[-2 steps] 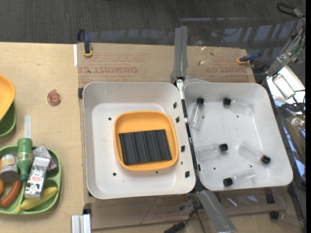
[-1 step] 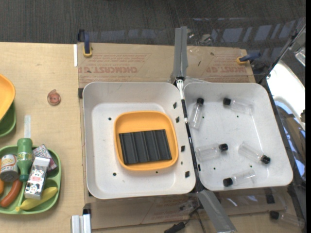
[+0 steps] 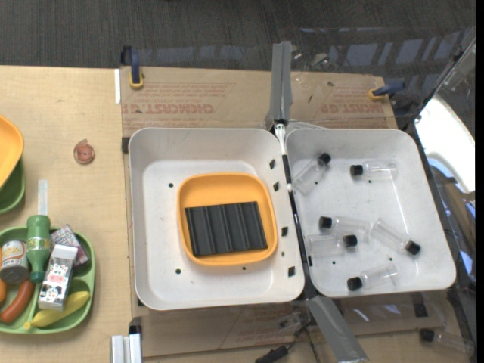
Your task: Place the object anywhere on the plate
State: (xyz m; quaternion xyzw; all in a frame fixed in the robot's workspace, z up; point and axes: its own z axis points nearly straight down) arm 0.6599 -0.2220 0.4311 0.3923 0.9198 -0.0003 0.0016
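A yellow-orange plate (image 3: 224,191) lies in the middle of the left white bin (image 3: 155,233). A dark grey ribbed pad (image 3: 226,228) covers most of the plate's floor. In the right white bin (image 3: 427,225) several clear plastic vials with black caps lie scattered on their sides: one near the divider at the top left (image 3: 311,170), one at the top (image 3: 372,171), one at the front (image 3: 369,280).
Brown cardboard (image 3: 204,106) lies under both bins, held by clamps at the back. On the wooden bench to the left stand a green tray of toy food (image 3: 45,286), a yellow bowl (image 3: 7,153) and a small pink piece (image 3: 84,152).
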